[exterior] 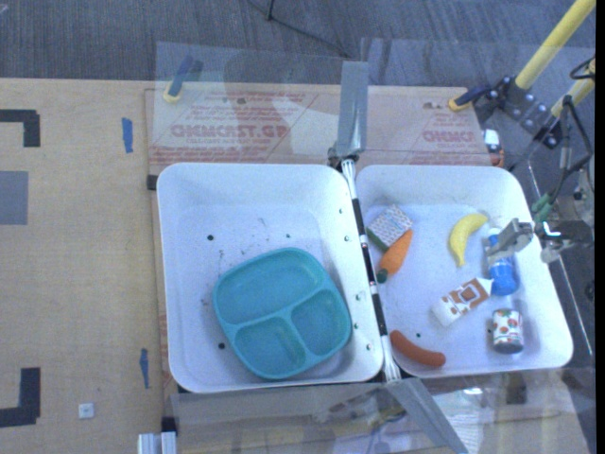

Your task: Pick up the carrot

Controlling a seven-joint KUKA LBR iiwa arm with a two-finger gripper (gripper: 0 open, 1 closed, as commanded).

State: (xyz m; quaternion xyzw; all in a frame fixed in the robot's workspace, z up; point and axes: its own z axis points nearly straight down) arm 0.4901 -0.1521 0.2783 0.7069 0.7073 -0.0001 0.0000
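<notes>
Lying near the left wall of the right-hand shallow white plastic bin (553, 334), the small orange carrot with a green stem end (395, 253) sits tilted, green tip down-left, fat orange end up-right. Its upper end touches or slightly tucks under a small checkered grey-and-white box (389, 224), hard to tell which. The bin's dividing wall is just beside the green tip.

The gripper (515, 235) sits over the right part of the same bin, well apart from the carrot, above a blue-capped bottle (503, 274) and beside a yellow banana (465, 234). Jaws state: cannot tell, too small and blurred. Nothing visibly held.

Judgement on the step: approach not yet done; gripper needs to travel left across the bin to the carrot. Best grasp looks like mid-body of the carrot, jaws closing across its short width, so wrist turned to match the tilt. Avoid the upper end, where the box crowds it, and the tip, where the wall leaves little finger room.

Other clutter: white-and-brown carton (462, 300), red-spotted can (507, 330), red-orange sausage (418, 350), all apart from the carrot, likely no obstruction. Left-hand white bin (189, 206) holds a teal divided plate (282, 312), not relevant. Risk: jaws nudging the box or sliding the carrot into the wall.
</notes>
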